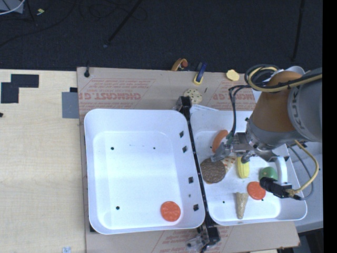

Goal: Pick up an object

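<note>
Orange disc (170, 211) lies alone in the left bin (105, 121); my pincer (230, 151) hangs over the right bin (295, 213), near the brown patty (212, 171), its spread I cannot tell

Left of the jaws: white bin (95, 141) on a printed cardboard sheet (131, 91). Beneath and right of the jaws: second white bin (295, 212). Beyond the jaws, along the sheet's far edge: orange clip (180, 64), blue-and-yellow clamp (199, 74). Far left: wooden bench (37, 167) bearing a grey square (69, 104).
</note>
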Available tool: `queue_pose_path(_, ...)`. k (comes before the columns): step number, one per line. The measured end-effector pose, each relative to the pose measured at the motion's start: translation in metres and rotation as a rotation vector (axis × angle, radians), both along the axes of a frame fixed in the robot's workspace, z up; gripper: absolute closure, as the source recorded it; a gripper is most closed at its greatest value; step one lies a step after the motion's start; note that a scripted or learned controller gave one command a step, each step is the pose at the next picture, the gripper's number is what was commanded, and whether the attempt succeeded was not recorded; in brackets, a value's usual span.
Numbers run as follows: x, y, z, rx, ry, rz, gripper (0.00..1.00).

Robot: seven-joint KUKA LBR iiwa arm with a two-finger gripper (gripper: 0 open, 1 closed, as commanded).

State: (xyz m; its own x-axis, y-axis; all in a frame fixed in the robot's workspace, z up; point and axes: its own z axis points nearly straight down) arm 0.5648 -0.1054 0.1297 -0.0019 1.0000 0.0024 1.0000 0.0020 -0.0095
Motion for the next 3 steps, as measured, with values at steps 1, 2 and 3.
queue_pose_path(1,-0.085,0.048,0.060,0.002,-0.004,0.000,0.00)
queue_pose_path(2,-0.046,0.008,-0.046,-0.001,-0.006,-0.003,0.00)
queue_pose_path(3,0.005,-0.067,-0.041,-0.007,-0.012,-0.004,0.00)
